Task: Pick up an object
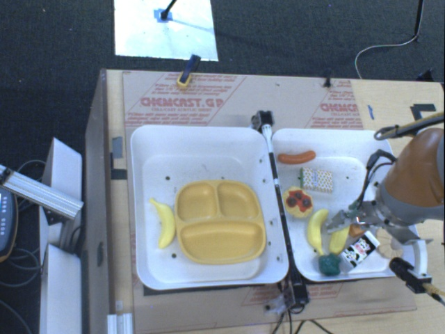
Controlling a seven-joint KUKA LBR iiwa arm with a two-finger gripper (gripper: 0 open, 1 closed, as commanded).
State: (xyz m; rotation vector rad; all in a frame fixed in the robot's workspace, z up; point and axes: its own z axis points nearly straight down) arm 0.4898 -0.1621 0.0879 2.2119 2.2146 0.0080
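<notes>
Down at the near edge of the right bin [327, 155], a card [359, 250] with a black-and-white print and a dark green lump [329, 264] are found just below the gripper [350, 221]. Whether the gripper is spread or pinched can't be made out from this angle, so nothing is claimed as held.

Just under and left of the gripper, two yellow bananas are seen, a longer banana [317, 229] and a short one [338, 241] right beside it, and the short one would be judged the likely target. Toy fruit like that is probably light, hollow and stiff, with a slick curved skin, so it'd best be taken across the middle of its width, not at the tapered ends where it could squirt out.

Further left of the gripper a small pizza toy [300, 202] sits, with a speckled block [318, 180] and a sausage [296, 157] beyond it, up and away. Well off to the left, in the other bin [146, 207], a yellow tray [220, 221] and another banana [164, 222] are parked.
</notes>
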